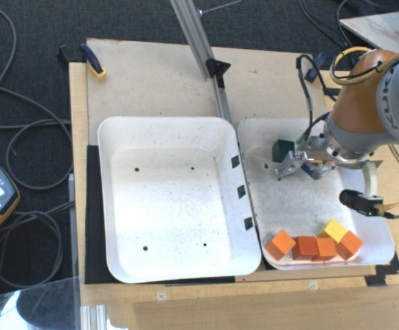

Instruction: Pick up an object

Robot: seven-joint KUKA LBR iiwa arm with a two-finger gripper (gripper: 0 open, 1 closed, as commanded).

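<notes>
The gripper (290, 165) hangs over the right bin (281, 205), upper middle of it, beside a dark green block (282, 150); I cannot tell how its jaws stand. Orange blocks (308, 246) and a yellow block (335, 229) sit clustered at the bin's lower edge. Best bet: centre squarely over one block, then descend straight.

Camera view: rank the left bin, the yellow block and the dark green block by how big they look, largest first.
1. Left bin, by far the largest.
2 and 3. Dark green block and yellow block look about alike. The tool and the arm cover part of the green one, so I won't rank them.
</notes>
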